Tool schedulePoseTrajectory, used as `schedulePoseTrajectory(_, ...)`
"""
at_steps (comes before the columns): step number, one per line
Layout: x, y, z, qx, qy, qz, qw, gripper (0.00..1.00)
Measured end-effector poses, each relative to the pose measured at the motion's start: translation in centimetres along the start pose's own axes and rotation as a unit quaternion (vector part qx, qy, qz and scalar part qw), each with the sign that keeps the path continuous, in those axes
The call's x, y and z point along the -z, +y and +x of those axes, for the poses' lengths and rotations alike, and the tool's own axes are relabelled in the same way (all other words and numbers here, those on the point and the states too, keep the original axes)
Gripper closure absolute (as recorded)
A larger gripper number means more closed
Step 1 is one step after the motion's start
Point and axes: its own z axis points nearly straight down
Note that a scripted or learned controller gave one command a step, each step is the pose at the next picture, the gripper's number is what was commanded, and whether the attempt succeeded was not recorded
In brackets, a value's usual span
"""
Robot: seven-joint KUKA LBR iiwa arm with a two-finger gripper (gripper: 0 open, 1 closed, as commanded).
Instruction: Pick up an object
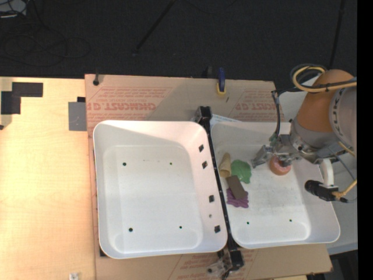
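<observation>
i hung over the right bin (pixel 315 229), reaching in from its right side with my orange-banded wrist high above the rim, and my jaws (pixel 280 156) sat low near the bin's far half. directly under them lay a small pinkish-orange object (pixel 281 167), round-looking, and i could not tell whether i was touching it or just above it. i also could not tell how my jaws stood; from that slanted camera the metal parts blurred together. well to the left of me, against the wall shared with the left bin (pixel 111 238), lay a small cluster: a tan cone-like piece (pixel 225 164), a green lump (pixel 241 170), a brown block (pixel 235 186) and a purple piece (pixel 238 199), all touching or nearly so. the left bin held nothing i could make out on the counter (pixel 41 174). my guess was that the pinkish-orange object was my target. the risk from there, as i judged it, was a miss: a small rounded thing could squirt sideways if i closed off-centre, or roll across the smooth white floor if i nudged it on descent. coming down too deep could also press my tips against the bin floor and shove the bin.
</observation>
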Motion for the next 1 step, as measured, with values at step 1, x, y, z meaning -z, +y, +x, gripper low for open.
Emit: schedulePoseTrajectory(1,1.46,-0.09,-0.03,0.0,0.0,0.0,1.0,1.0)
